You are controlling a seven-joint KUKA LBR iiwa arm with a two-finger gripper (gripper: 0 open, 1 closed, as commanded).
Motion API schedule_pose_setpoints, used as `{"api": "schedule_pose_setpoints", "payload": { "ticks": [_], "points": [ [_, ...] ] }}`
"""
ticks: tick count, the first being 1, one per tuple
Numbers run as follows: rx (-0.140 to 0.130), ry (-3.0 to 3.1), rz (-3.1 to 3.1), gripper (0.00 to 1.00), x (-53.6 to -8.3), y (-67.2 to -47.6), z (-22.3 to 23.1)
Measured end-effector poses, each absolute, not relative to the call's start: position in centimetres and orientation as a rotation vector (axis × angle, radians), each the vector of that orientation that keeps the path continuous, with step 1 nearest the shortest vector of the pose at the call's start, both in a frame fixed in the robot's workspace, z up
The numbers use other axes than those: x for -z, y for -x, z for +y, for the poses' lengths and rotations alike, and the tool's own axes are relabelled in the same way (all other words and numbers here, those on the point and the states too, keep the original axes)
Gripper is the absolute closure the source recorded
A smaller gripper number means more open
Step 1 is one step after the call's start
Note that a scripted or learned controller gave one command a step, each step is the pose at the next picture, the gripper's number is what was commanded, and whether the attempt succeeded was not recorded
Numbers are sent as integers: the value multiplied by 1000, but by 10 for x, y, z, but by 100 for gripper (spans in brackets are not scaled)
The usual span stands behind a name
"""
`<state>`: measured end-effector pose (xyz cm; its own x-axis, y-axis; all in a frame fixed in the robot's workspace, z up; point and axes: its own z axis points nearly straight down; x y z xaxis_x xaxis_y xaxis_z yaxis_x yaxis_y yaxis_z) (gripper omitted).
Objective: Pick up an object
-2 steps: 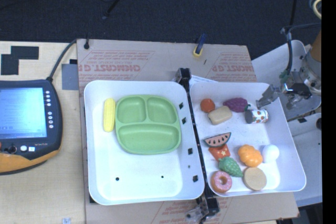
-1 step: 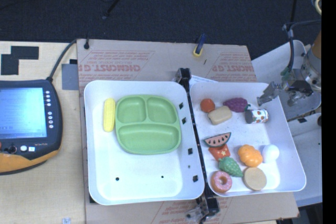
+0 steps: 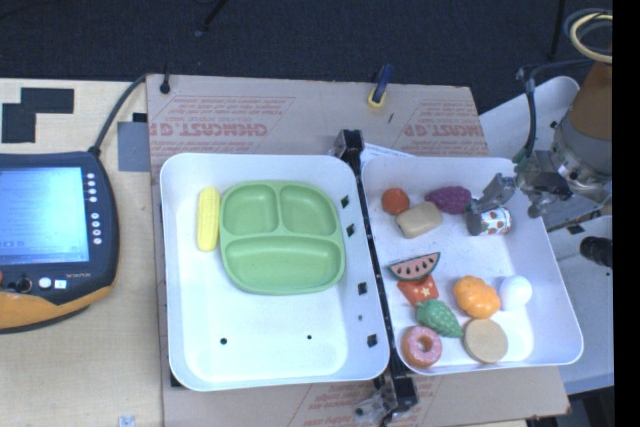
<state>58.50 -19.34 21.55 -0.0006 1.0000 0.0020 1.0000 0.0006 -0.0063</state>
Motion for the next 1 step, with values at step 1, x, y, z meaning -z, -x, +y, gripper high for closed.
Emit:
{"api": "schedule_pose_setpoints", "payload": {
  "ticks": [1],
  "points": [
    [-4, 2213, -2223, 0, -171, -590, -188]
  ]
}}
